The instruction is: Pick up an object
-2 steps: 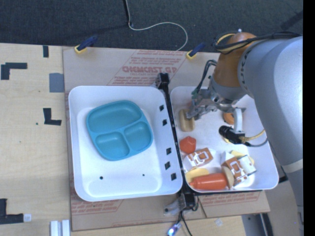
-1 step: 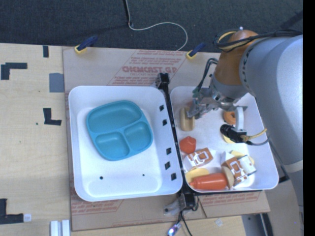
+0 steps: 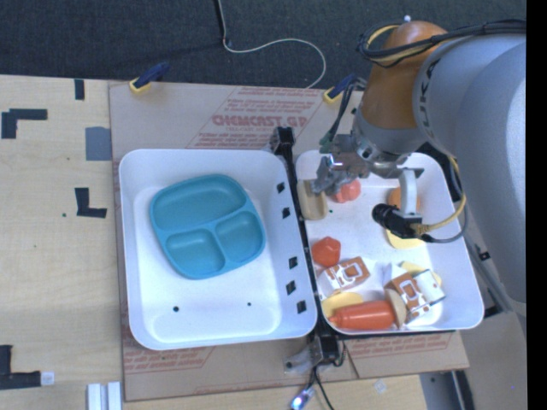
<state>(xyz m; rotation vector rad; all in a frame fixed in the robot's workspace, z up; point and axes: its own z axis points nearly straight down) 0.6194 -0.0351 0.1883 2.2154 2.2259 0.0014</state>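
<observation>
The end effector (image 3: 329, 180), a grey metal two-finger tool below the arm's orange band, hangs low in the upper left part of the right-hand shallow white bin (image 3: 457, 267); whether it is released or clenched cannot be told, because the wrist hides much of it from above. Just beside it, on its right, lies a small round orange-red toy fruit (image 3: 347, 191), partly covered by the tool, and on its left a tan wooden block (image 3: 311, 204) stands close to the bin's left wall; contact with either one cannot be judged. Farther toward the near edge of this bin sit an orange-red faceted piece (image 3: 326, 251), a brown-and-white square toy slice (image 3: 349, 273), a second brown-and-white piece (image 3: 416, 293), a pale yellow flat slice (image 3: 339, 301) and a long red-orange sausage-shaped toy (image 3: 366, 316), the last two touching. A yellow rounded piece (image 3: 403, 237) lies near the right wall, partly under a black cable. The left-hand shallow white bin (image 3: 145, 314) holds a blue plastic divided plate (image 3: 207, 225) with three compartments, well apart from the tool. Both bins rest on a brown cardboard sheet (image 3: 248, 118) with red printing, laid on the light wooden worktop (image 3: 51, 263).
</observation>
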